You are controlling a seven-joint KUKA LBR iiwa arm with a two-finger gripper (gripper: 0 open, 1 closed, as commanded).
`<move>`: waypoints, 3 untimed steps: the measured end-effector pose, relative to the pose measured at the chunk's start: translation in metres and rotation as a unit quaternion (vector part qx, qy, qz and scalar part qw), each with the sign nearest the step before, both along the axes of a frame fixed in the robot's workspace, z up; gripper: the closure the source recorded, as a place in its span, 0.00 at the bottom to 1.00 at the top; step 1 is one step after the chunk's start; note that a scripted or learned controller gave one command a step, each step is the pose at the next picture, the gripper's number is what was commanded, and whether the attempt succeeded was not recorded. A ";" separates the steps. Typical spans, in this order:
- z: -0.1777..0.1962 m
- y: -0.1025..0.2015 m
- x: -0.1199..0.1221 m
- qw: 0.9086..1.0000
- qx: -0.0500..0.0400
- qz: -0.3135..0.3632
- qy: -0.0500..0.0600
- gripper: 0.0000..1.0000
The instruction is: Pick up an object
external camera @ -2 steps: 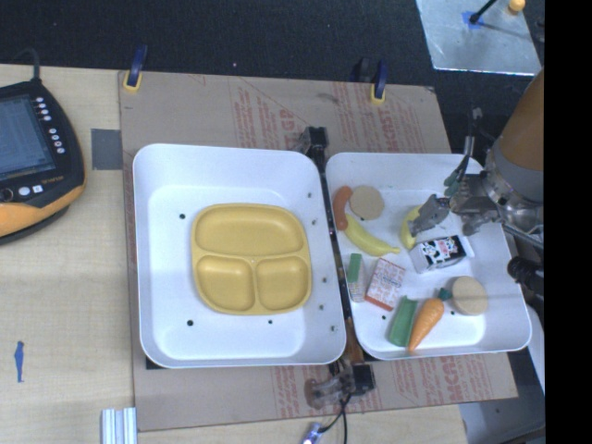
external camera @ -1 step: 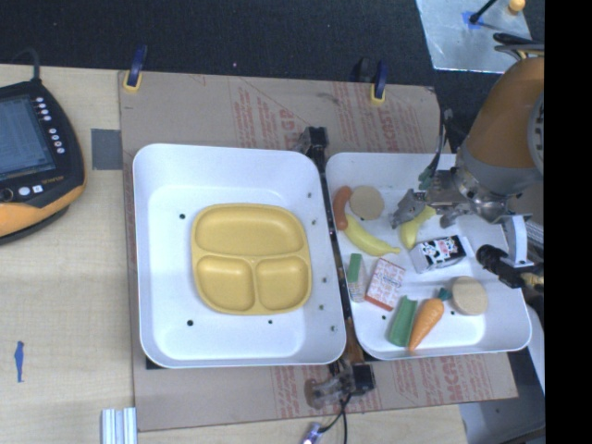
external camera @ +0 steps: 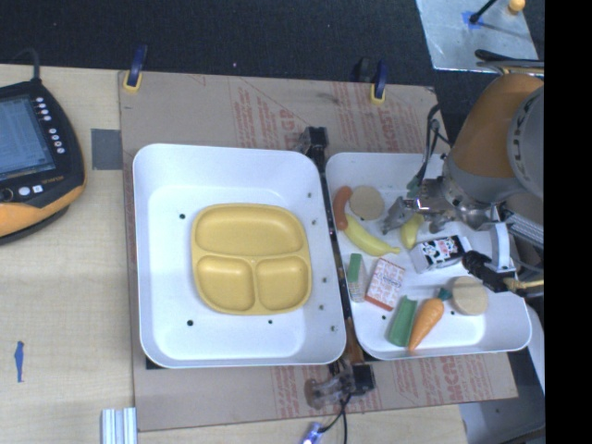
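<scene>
The right bin holds several small objects. Among them are a yellow banana, a reddish sausage, a beige disc, a red-and-white card, a green block, a carrot and a black-and-white box. My gripper hangs low over the bin's upper middle, just right of the beige disc and above a small yellow piece. I see nothing held in it.
The left bin carries a yellow divided plate. A thin green stick lies by the right bin's left wall, and a beige round piece sits at its right. A control pendant rests on the bench at far left.
</scene>
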State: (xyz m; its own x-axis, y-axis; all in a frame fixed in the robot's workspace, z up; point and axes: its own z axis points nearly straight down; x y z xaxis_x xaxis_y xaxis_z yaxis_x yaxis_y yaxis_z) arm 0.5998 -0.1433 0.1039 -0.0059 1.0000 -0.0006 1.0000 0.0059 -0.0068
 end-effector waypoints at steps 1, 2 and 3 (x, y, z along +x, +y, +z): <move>0.011 -0.001 0.000 1.000 0.000 0.000 0.001 1.00; 0.010 -0.001 0.000 1.000 -0.001 0.001 0.001 0.00; 0.025 0.042 -0.037 1.000 0.000 0.000 -0.001 0.00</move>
State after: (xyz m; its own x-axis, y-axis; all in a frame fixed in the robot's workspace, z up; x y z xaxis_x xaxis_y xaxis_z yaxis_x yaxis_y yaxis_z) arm 0.5623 -0.1018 0.1289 -0.0069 1.0000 -0.0006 1.0000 0.0069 -0.0049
